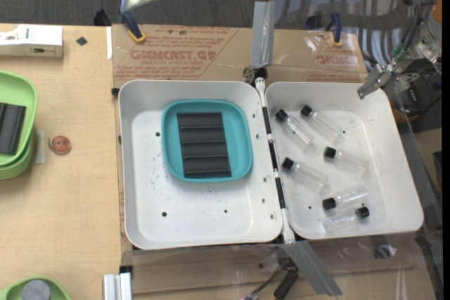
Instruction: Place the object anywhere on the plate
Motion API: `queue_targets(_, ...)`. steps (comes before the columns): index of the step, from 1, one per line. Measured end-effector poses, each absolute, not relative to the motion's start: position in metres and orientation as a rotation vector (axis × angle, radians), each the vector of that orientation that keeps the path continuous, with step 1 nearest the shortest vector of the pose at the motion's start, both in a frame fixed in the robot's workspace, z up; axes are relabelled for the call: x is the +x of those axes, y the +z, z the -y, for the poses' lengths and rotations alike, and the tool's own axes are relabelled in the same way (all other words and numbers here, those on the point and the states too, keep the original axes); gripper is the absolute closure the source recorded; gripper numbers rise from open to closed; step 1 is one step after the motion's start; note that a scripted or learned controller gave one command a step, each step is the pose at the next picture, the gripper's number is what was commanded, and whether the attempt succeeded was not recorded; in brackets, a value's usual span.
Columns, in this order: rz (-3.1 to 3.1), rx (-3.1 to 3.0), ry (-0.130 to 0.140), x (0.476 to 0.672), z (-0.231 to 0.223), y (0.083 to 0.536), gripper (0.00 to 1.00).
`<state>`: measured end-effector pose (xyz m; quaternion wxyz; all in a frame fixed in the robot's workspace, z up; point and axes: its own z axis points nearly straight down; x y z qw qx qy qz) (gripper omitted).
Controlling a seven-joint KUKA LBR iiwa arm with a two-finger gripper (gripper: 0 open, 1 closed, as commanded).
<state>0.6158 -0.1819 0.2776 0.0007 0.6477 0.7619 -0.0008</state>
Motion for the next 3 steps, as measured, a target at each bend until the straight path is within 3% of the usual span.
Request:
queue_targets(1,-2.399,2.027,-0.002,0.621,0.223,0.358,0.00)
queue_targets(2,-2.266,2.176,-0.004,0.650,0.222,0.441,0.00)
queue_targets(3,-2.114,2.323,-0.003,0.660,0.222,0.441,0.00)
